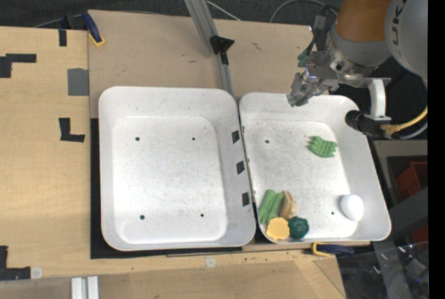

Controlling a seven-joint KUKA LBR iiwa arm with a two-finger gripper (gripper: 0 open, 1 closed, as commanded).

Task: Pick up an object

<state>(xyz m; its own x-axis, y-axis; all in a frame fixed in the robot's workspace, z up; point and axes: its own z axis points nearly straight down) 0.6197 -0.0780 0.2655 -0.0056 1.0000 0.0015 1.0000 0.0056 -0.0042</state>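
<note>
My gripper (299, 97) hangs over the far edge of the right bin (278, 104), with nothing visible between its fingers. A green ridged object (322, 147) lies in the right bin, below and to the right of the gripper. At the bin's near edge sit a long green piece (268, 205), a tan piece (287, 205), a yellow round piece (277, 229) and a dark green piece (299, 227) clustered together. A white ball (351, 207) rests near the bin's near right corner.
The left bin (111, 151) stands beside the right one, joined by black clips along the shared edge. A slanted metal rail (198, 5) rises behind the bins. The wooden bench (42, 124) with black tape marks spreads to the left.
</note>
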